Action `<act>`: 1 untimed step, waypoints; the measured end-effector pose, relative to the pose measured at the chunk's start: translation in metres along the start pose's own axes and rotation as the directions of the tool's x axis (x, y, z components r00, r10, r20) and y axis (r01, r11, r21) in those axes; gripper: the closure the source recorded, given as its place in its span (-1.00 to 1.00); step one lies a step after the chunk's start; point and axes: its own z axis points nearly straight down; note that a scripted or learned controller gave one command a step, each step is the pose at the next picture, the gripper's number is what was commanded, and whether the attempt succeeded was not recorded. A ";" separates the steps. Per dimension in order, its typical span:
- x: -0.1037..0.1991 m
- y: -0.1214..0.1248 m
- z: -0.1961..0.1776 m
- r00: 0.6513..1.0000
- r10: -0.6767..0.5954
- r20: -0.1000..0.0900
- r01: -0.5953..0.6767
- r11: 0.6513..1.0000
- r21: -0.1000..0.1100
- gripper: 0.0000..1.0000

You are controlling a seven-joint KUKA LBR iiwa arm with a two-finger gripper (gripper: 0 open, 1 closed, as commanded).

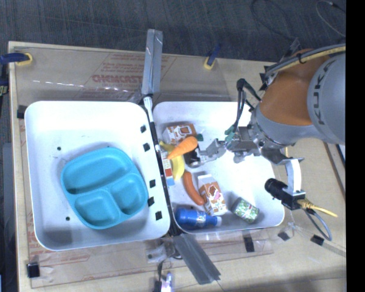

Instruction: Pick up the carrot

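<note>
Nearest the camera, at the right of the frame, looms the grey arm [319, 102] with its orange band, reaching leftward over the right bin [255, 117]. Its gripper [198, 154] sits near the centre of the frame, low among the things at the left end of that bin. Whether it is released or clenched I cannot tell; the tips are lost against the clutter.

Just left of the gripper lies the carrot [184, 146], orange, slanted, its thick end up and to the right, close against the gripper's tip. It rests over a yellow banana [176, 163], which curves downward beside the divider between the bins. Above the carrot is a small brown and white carton [180, 131]. Below the banana lies a reddish-orange sausage [193, 190], and beside it to the right a second small carton [213, 198]. Along the bin's lower edge lie a blue bottle [194, 218] on its side and, to its right, a green can [246, 210], tilted.

At the left of the frame, the left bin [42, 126] holds a blue divided plate [103, 187] with three compartments, lying flat towards the bin's lower middle.
</note>
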 end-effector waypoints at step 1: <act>0.001 0.067 0.058 0.955 -0.297 0.003 0.297 0.955 -0.003 -1.00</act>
